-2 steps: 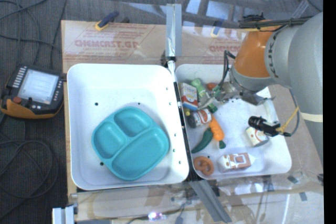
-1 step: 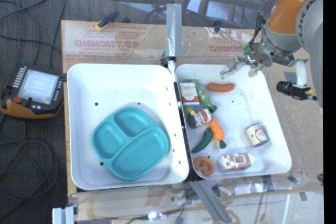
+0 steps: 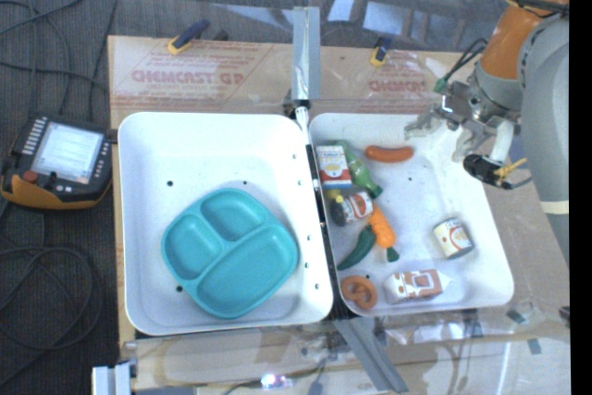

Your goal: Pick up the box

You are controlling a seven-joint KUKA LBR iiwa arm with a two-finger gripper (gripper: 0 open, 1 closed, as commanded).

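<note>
Gripper hangs over right bin's top-right edge, can't tell its finger state, nothing seen held; box lies flat by bin divider, w/ toy food alongside.

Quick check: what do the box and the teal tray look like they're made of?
Box: looks like printed cardboard or moulded toy plastic; flat faces with coloured label art, too small to settle which. Teal tray: likely moulded plastic; one even colour, rounded compartments, soft sheen.
</note>
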